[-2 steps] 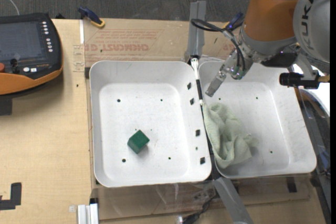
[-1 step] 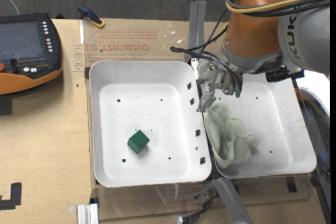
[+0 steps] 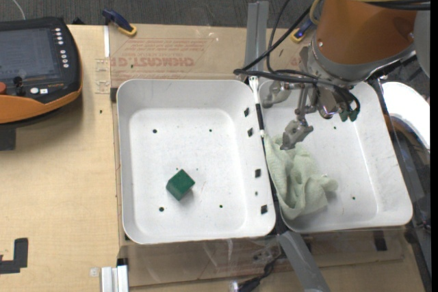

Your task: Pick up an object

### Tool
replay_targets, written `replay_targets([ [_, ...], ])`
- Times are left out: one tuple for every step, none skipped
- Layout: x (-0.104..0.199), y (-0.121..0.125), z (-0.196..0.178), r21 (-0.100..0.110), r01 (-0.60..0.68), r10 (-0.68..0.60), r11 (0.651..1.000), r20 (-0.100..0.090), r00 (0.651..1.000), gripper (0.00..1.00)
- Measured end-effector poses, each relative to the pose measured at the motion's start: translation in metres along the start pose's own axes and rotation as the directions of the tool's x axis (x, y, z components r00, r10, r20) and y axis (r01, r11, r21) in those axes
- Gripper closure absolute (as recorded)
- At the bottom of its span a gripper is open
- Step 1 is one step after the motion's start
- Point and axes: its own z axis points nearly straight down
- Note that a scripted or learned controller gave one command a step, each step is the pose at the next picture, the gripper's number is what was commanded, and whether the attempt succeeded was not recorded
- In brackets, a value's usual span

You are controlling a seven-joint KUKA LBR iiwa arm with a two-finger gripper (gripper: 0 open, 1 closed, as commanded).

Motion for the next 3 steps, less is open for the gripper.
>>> replay_targets([
  [-0.001, -0.002, -0.009, 0.000, -0.006, 0.006, 1.000, 0.004, 1.000, 1.00],
  [0.060, -0.059, 0.103, -0.001, 0.206, -0.206, 0.978, -0.003, 0.978, 1.00],
  [0.060, -0.059, 0.103, -0.001, 0.207, -0.207, 0.978, -0.003, 0.978, 0.00],
])
